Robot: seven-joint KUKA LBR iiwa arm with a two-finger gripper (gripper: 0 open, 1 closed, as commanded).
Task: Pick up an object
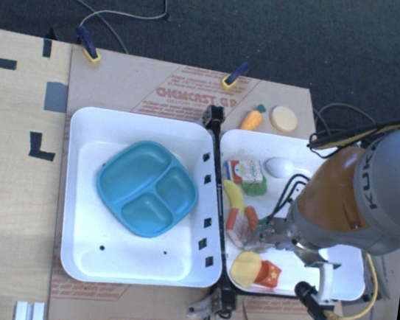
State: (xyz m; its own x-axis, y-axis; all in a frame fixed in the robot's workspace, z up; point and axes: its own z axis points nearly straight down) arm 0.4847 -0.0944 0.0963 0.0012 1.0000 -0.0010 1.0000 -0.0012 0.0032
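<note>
Starting at your left, the left bin [78, 175] is holding a blue plate [149, 188], lying flat and well apart from the action. Crossing the divider, the right bin [345, 285] is crowding its toys along the left wall: a box [246, 173], a banana [234, 194], a red piece [252, 217], and lower down a yellow round [245, 267] touching a red carton [268, 275]. A carrot [252, 118] and a disc [283, 119] are sitting outside on the worktop [6, 164].

The gripper [262, 234] is reaching down among the red pieces, just above the yellow round. You cannot tell how it is set; the wrist is hiding it.

Watch the clutter: the pieces are lying so close that the gripper is likely to be nudging neighbours or pinching two at once, and a partial hold may slip on lifting.
</note>
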